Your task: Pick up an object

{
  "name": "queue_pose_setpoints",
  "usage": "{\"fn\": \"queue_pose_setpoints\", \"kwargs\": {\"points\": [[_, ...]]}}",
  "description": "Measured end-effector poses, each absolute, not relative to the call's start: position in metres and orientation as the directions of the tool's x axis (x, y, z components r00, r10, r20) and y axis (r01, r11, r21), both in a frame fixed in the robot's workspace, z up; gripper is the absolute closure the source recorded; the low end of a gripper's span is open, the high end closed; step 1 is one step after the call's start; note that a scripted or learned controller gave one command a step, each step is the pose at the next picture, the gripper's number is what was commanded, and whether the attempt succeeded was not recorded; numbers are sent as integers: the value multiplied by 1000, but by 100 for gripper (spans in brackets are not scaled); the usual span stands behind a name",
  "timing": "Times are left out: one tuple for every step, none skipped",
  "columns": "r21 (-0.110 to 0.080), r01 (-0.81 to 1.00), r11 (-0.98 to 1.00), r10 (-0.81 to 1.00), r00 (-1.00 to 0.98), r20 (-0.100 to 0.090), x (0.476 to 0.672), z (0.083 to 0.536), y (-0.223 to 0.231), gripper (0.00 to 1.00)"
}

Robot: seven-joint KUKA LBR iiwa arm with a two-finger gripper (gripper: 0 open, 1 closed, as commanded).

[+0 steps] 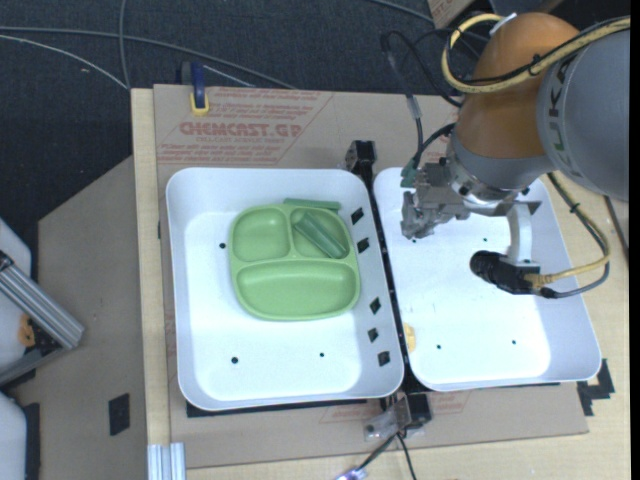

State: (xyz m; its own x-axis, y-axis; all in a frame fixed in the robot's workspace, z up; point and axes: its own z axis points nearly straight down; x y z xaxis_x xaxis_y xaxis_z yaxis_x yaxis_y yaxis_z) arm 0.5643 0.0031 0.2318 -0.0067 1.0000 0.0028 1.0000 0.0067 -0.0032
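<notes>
A light green divided plate [293,264] lies in the left white bin [200,368]. A darker green flat piece [320,230] rests in the plate's upper right compartment and sticks out past its rim. My gripper [413,224] hangs over the upper left part of the right white bin [560,363], close to the wall between the two bins. It is to the right of the plate and apart from it. I see nothing held under the gripper.
A black plug with a yellow cable [505,272] hangs from the arm over the middle of the right bin. A small yellow bit [409,339] sits at the divider near the front. Brown cardboard [240,123] lies under the bins.
</notes>
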Motion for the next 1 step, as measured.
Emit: {"fn": "queue_pose_setpoints", "kwargs": {"points": [[0, 1000, 7, 1000, -7, 3, 559, 236, 62, 100]]}}
